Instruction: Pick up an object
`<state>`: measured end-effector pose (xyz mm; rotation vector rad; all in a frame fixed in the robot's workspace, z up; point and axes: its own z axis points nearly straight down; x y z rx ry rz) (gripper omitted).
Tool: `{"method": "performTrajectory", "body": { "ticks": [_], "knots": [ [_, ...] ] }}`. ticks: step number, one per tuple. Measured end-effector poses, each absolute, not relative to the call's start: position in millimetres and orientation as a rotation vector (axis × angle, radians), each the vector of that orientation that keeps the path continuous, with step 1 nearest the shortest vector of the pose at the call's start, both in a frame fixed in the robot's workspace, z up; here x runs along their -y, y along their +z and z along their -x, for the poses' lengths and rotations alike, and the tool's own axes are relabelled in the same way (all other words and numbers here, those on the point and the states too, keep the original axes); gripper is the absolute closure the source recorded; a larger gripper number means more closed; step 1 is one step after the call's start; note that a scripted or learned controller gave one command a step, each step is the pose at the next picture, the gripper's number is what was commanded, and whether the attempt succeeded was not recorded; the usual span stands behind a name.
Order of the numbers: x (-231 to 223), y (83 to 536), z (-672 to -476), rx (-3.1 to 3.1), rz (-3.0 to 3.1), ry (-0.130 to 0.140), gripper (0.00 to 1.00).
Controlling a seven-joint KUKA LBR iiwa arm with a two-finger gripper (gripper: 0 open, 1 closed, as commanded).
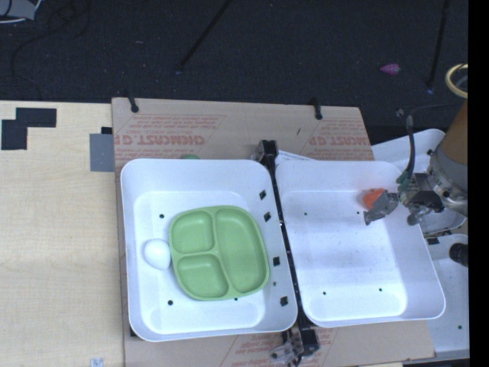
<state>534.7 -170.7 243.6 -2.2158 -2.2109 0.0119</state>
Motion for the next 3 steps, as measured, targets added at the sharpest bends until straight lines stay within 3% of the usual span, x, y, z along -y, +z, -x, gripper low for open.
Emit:
{"method": "performTrajectory", "body": {
  "ticks": [1,3],
  "knots": [
    [171,250,-536.9,2.219,2.22,0.002,0.0],
    [165,141,-529.9,2.215,2.216,0.007,0.0]
  ]
}}
